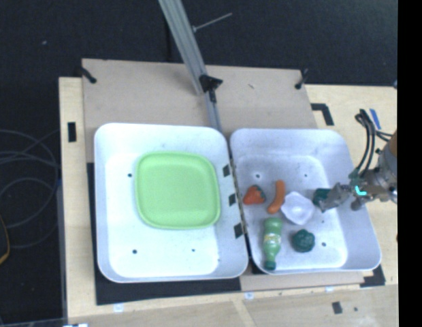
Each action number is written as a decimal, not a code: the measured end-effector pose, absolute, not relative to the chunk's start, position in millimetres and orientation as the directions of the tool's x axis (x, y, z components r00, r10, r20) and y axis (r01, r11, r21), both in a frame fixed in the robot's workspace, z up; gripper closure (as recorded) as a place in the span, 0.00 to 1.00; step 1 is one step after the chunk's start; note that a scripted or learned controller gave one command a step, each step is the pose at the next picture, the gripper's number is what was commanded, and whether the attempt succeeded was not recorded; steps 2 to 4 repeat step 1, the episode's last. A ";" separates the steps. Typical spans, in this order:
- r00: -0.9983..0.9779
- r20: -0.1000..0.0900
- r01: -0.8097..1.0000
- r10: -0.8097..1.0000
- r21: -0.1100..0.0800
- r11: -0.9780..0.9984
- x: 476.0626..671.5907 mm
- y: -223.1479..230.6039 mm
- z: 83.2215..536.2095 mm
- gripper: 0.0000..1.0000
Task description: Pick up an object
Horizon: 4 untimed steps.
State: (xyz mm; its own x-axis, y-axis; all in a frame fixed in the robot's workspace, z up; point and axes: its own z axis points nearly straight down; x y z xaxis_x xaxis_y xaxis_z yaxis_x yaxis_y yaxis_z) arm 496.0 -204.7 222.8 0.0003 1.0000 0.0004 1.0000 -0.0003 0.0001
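The left bin [109,251] holds a pale green square plate [177,189], lying flat near its centre, corners rounded. No writing is legible on it.

The right bin [333,145] holds five items, grouped in its lower middle. Nearest the dividing edge lies a small orange-red piece [253,196]. Just beside it is an orange sausage-shaped item [278,195], long axis near vertical in the view, leaning slightly rightward at the top. Below these lies a green bottle [271,241], long axis near vertical, narrow end toward the bin's near rim; its label carries no readable text. A white crumpled-looking object [297,208] sits right of the orange item. A dark green rounded object [303,240] rests below it, apart from the bottle.

The gripper [325,199] sits low over the right bin, just beside the white object's right edge. Whether its tips are spread or pressed together cannot be told; nothing is visibly pinched.
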 end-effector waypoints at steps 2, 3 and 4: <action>0.000 0.000 1.000 1.000 0.000 0.000 496.0 -204.7 222.8 0.00; 0.000 0.000 1.000 1.000 0.000 0.000 496.0 -204.7 222.8 0.00; 0.000 0.000 1.000 1.000 0.000 0.000 496.0 -204.7 222.8 0.00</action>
